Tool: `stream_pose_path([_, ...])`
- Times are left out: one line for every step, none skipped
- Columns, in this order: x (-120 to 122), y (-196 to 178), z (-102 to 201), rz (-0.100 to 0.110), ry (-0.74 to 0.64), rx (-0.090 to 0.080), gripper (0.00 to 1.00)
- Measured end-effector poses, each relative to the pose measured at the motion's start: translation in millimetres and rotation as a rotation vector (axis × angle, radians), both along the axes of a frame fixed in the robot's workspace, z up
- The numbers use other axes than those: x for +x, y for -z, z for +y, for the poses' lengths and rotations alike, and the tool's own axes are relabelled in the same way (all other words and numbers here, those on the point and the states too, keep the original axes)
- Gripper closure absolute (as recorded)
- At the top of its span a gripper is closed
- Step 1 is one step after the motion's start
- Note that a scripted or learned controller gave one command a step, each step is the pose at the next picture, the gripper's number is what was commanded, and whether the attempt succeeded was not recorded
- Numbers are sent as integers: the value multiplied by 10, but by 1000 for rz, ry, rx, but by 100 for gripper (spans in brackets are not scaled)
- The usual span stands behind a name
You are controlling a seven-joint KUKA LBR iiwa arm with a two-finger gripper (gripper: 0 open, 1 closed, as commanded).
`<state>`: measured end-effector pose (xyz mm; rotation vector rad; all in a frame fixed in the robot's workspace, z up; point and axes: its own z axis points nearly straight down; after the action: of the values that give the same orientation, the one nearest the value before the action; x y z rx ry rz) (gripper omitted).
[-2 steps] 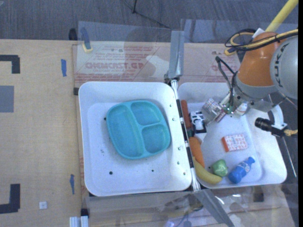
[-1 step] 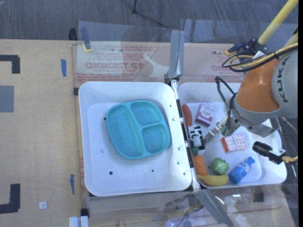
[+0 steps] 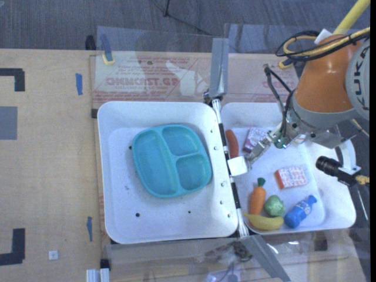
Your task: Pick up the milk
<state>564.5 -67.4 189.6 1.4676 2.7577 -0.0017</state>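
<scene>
Lying in the right bin [image 3: 346, 216], the milk carton [image 3: 256, 138] looks pinkish-white, beside the tool [image 3: 258, 150]; its grip state is unreadable.

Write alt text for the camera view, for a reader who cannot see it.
The gripper hangs low over the right bin, beside a small pink-and-white carton that is probably the milk. That bin also holds a sausage, a red-patterned box, carrot, green vegetable, banana and blue bottle. The left bin holds a teal divided plate.
</scene>
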Motion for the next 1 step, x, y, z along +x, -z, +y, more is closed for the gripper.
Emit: stream_pose_path([299, -316, -271, 8, 245, 9, 0])
